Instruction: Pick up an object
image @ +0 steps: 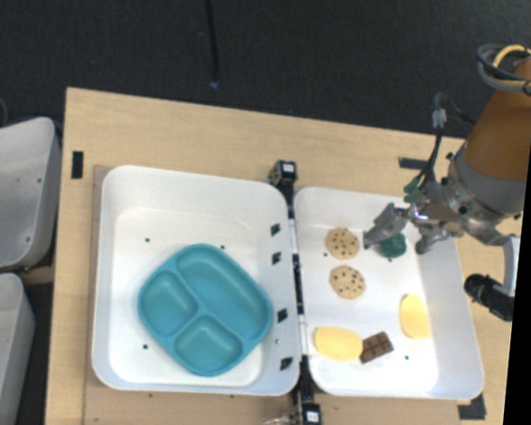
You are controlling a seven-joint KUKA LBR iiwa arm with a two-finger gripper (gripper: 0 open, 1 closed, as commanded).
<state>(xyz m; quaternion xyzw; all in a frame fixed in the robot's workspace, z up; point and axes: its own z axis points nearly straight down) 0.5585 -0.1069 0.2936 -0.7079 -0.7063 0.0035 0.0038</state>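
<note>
The claw (pixel 397 232) hangs over a small teal piece (pixel 393 248) at the far side of the right bin (pixel 447 367); I cannot tell its spread. The piece is probably light and rigid; pinch across its middle.

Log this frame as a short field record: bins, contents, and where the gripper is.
left bin: teal divided plate
right bin: two cookies, two yellow pieces, brown piece, small green object
gripper: over the right bin's far side, at the green object
grasp: cannot tell
</note>
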